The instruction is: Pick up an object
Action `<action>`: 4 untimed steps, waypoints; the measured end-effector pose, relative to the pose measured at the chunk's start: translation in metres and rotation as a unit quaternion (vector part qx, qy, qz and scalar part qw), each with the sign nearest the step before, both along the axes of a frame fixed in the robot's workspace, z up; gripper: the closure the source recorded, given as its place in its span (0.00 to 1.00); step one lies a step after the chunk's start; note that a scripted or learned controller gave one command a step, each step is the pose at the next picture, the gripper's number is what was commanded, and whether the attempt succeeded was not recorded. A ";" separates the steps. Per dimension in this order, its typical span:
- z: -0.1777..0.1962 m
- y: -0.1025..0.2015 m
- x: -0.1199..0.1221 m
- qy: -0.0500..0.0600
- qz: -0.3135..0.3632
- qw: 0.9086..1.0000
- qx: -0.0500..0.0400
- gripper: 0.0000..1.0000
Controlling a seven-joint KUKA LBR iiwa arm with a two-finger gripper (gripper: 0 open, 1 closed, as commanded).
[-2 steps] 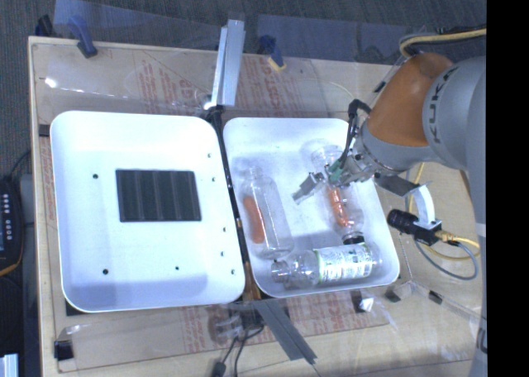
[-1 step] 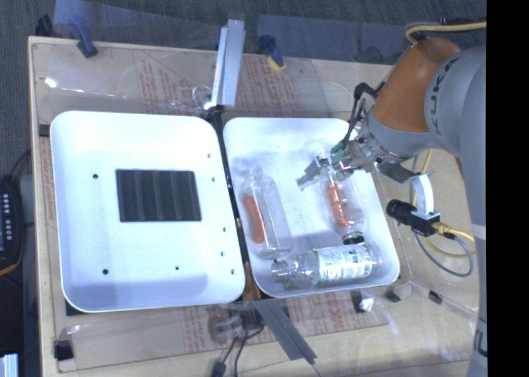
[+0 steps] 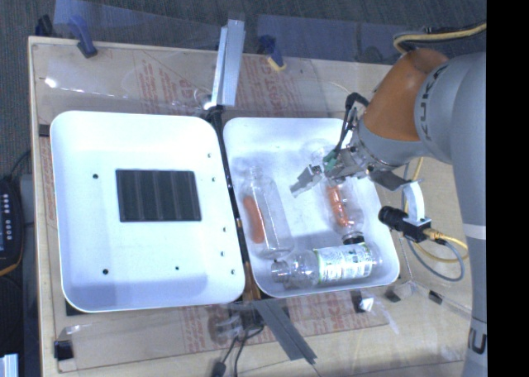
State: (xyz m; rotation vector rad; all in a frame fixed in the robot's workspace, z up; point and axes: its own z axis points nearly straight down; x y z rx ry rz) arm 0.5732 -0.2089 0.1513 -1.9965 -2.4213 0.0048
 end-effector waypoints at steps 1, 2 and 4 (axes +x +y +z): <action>-0.001 0.001 -0.010 0.001 0.019 1.000 0.001 0.00; 0.041 -0.002 -0.015 -0.002 0.029 1.000 0.000 0.00; 0.010 0.000 -0.001 0.000 0.073 0.997 0.001 0.00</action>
